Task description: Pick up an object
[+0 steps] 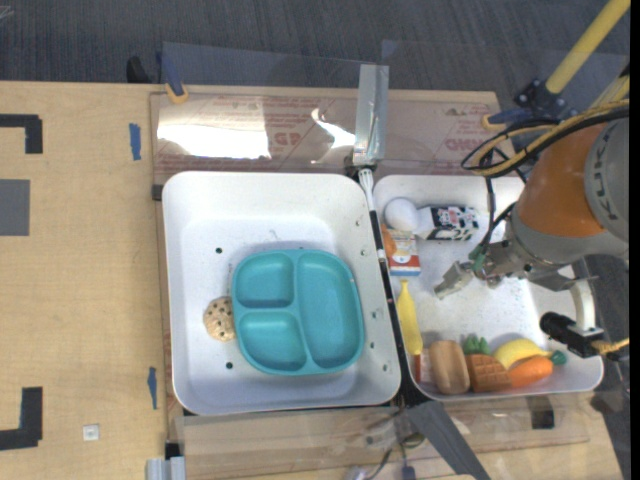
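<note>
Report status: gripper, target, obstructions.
Gripper over right white bin, nothing between its fingers. Nearest: small white-and-orange carton, black-and-white toy cow. No obstruction visible.

The grey arm (605,183) comes in from the right edge, its orange band (560,193) sitting above the wrist. Below the band, the wrist angles down and to the left, ending in the gripper (452,280), whose metallic tip points toward the lower left.
</note>
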`<state>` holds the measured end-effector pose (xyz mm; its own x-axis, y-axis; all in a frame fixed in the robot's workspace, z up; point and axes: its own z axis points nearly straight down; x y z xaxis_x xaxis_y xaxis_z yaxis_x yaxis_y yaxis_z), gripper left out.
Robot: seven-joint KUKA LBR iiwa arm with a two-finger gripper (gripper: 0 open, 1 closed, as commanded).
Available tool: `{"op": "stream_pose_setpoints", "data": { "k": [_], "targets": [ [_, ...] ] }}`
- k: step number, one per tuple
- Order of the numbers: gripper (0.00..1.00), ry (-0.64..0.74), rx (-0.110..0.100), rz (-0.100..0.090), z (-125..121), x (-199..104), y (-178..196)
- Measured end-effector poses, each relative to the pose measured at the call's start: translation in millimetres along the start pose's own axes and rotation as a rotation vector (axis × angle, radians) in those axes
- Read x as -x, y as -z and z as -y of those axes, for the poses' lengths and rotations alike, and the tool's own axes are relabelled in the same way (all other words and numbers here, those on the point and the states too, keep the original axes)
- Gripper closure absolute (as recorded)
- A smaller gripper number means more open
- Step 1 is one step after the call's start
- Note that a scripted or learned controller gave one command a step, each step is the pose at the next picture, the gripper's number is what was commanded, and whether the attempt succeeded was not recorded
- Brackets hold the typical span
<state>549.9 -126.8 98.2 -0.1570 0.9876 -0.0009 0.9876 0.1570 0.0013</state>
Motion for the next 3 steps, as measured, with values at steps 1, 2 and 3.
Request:
{"op": "stream_pose_setpoints", "data": {
  "k": [1,2,3],
  "targets": [
    [0.0,0.15,0.003,0.002,-67,-9,-12],
    [0.0,0.147,0.0,0.0,8,-2,15],
    [0.0,0.15,-0.002,-0.002,8,-4,13]
  ]
}}
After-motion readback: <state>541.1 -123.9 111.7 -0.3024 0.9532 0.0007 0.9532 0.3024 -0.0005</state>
